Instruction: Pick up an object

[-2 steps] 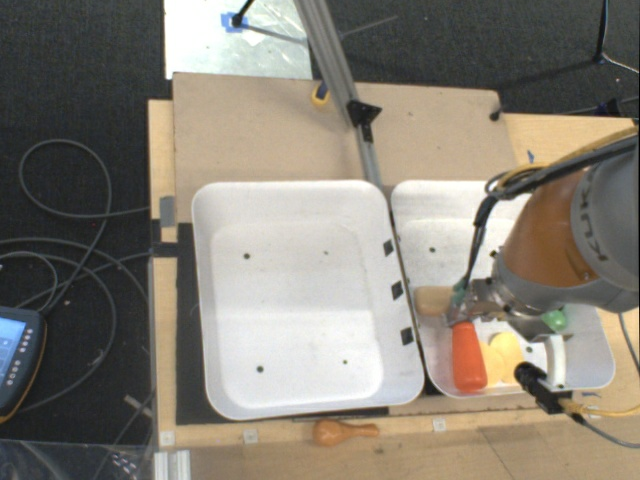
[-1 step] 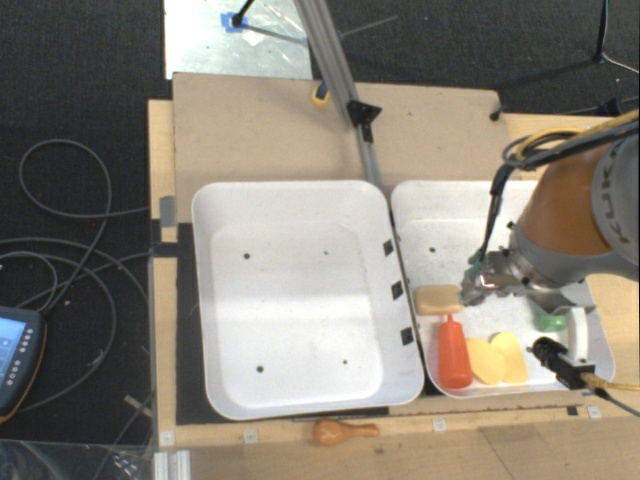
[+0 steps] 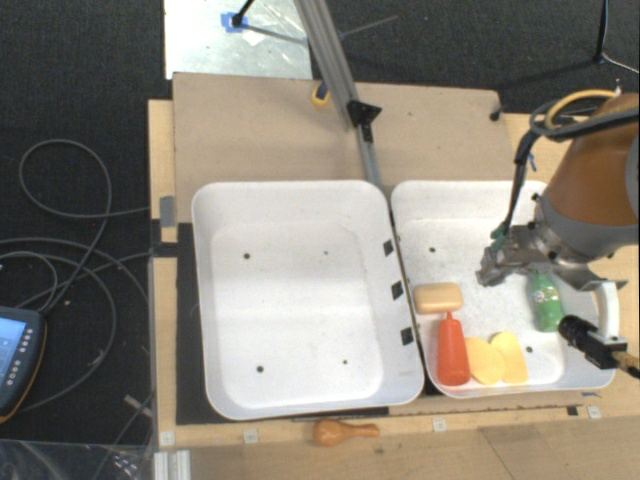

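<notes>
Dark carpet surrounds a tan bench (image 3: pixel 260 128); loose cables (image 3: pixel 60 218) and a handheld pendant (image 3: pixel 18 353) lie on the floor at far left.

Left bin (image 3: pixel 215 208): white, shallow, nothing visible on its floor.

Wooden pear-shaped piece (image 3: pixel 345 430): on the bench edge, just in front of the left bin.

Right bin (image 3: pixel 440 213): holds all candidates. Tan block (image 3: pixel 438 297) near the dividing wall; orange cone-like bottle (image 3: pixel 452 350) just in front of it; two yellow pieces (image 3: pixel 498 358) touching each other beside the bottle; green bottle (image 3: pixel 546 303) farther right, partly under the wrist.

Gripper (image 3: pixel 497 265): hovers over the bin's middle floor, between block and green bottle, with nothing seen between its fingers; whether it is spread or closed cannot be told.

Judgement: reach phase, no grasp yet. The tan block looks the cleanest target, standing apart enough for fingers to straddle it. Centre above it, descend straight, and close across its narrow side to avoid nudging the orange bottle.
</notes>
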Controlling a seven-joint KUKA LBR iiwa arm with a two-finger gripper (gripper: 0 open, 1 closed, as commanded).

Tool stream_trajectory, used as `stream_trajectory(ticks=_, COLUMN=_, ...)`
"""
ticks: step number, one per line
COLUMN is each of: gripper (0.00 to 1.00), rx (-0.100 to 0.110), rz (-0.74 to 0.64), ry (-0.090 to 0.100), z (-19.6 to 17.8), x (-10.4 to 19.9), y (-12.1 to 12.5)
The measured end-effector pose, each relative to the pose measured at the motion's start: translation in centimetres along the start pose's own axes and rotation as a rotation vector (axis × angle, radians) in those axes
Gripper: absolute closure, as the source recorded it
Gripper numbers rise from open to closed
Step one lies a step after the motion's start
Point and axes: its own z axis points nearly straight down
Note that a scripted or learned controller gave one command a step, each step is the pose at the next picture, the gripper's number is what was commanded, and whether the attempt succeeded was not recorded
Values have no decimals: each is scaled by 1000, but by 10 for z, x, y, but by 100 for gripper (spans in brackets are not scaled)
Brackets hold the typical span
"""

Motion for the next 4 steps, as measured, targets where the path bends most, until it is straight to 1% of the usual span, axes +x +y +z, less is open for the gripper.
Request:
stream_trajectory(ticks=1, gripper=100, rx=0, rz=0, ry=0, z=-54, x=0, y=3)
stream_trajectory(ticks=2, gripper=100, rx=6, rz=-4, ry=3, z=-47, x=47, y=14)
stream_trajectory(ticks=3, gripper=100, rx=7, rz=-5, ry=3, z=-49, x=101, y=18)
stream_trajectory(ticks=4, gripper=100, rx=10, rz=-5, ry=4, z=-27, x=156, y=17)
